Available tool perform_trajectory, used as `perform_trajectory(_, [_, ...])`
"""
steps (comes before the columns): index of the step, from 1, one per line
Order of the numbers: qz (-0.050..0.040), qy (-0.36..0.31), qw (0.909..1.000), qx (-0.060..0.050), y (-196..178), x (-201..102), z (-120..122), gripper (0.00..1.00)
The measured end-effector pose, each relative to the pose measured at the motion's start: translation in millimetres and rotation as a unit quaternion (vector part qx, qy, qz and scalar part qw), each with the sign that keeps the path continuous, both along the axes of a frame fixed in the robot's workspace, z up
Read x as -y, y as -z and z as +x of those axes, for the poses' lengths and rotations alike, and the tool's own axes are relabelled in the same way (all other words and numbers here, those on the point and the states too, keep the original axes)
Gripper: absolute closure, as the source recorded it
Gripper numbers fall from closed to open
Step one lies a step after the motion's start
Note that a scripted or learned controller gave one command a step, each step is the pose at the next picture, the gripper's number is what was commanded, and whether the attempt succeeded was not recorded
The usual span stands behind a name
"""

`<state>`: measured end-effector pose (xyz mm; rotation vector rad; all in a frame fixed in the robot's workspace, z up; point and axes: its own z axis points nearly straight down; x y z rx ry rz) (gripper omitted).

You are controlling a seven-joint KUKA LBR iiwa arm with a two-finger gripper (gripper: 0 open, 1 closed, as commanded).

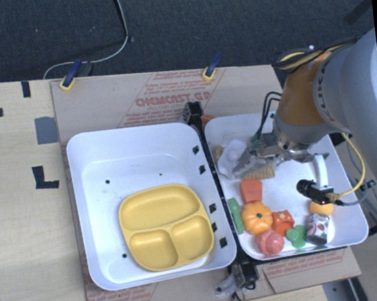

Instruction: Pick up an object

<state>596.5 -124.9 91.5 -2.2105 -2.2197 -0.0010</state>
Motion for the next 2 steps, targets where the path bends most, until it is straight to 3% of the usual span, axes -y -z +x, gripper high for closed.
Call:
perform_trajectory(1, [-0.0044,0.001,1.0000,0.004,6,-25,-39,0.00])
perform_trajectory(2, [-0.0043,0.001,1.0000,0.004,-4,-24,-38,1.00])
